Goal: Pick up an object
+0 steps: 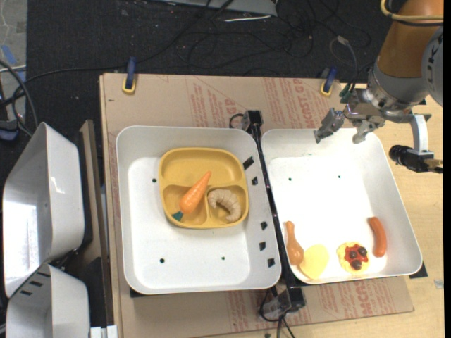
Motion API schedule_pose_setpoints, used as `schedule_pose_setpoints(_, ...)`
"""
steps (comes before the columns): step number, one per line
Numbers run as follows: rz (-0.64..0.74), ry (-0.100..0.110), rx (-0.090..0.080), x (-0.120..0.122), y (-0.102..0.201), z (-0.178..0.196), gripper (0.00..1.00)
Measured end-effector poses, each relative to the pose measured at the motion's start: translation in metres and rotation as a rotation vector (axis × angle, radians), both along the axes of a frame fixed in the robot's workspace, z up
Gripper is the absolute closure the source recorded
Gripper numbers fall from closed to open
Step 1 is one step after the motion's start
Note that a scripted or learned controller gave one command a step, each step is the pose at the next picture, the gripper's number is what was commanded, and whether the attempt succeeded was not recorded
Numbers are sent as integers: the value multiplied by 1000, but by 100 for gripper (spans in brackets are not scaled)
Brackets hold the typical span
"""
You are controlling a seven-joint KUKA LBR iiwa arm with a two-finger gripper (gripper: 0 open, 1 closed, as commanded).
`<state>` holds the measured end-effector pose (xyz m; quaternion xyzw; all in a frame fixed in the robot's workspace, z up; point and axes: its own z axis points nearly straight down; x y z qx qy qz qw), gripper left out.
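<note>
My gripper hangs over the back edge of the right bin, its two fingers spread open with nothing between them. Far from it, along the right bin's front, lie an orange drumstick-shaped toy, a pale yellow disc, a yellow piece with red and dark berries and a red sausage. In the left bin a yellow divided plate holds a carrot and a beige shrimp.
The bins rest on a cardboard sheet held by yellow clamps at the back. Black clips join the bins along the middle. White containers stand at the far left. Cables lie behind the bench.
</note>
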<state>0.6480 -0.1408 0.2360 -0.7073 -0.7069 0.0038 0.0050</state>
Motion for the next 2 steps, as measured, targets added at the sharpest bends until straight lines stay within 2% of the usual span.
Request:
schedule_pose_setpoints(1,2,-12,-2,2,0,8,0)
schedule_pose_setpoints(2,4,-8,-1,9,7,-48,0)
